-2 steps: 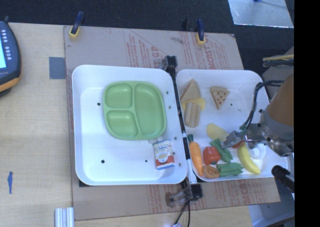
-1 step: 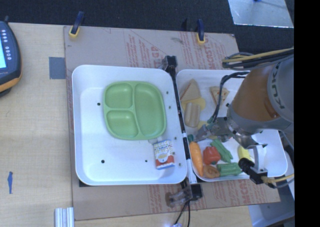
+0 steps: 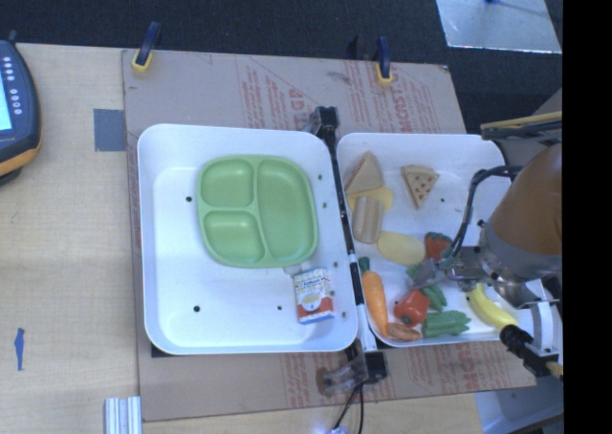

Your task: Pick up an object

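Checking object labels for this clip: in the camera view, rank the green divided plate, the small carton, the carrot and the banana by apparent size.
1. green divided plate
2. small carton
3. carrot and banana: look alike in size, and the arm partly hides the banana, so unranked.

— Where's the arm?

— It reaches in from the right side of the camera view, its orange band point(image 3: 538, 207) bulking large there, grey wrist below it.

— And the tool?

— The tool point(image 3: 427, 274) points leftward and sits low, at the end of the grey wrist — dark metal parts and a black cable looping up beside the band.

— Open or closed?

— Can't make that out; the tip is too cluttered and small to read.
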Action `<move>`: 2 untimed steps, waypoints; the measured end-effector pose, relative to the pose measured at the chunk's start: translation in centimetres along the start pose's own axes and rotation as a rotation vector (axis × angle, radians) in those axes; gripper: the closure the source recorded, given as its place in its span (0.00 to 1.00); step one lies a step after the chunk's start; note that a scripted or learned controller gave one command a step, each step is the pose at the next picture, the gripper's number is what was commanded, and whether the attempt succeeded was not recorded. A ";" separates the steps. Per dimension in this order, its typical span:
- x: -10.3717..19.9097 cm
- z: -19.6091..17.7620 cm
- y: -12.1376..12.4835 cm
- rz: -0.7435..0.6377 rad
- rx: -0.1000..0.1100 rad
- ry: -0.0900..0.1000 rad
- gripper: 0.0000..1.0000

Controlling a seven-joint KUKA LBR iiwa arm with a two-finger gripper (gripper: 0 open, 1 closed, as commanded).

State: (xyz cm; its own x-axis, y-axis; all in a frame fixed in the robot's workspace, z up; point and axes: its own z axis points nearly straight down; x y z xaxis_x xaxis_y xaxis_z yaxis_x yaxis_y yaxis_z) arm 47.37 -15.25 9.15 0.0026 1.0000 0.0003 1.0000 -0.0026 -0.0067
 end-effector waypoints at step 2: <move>6.6 -10.5 0.3 -0.012 -0.012 0.002 1.00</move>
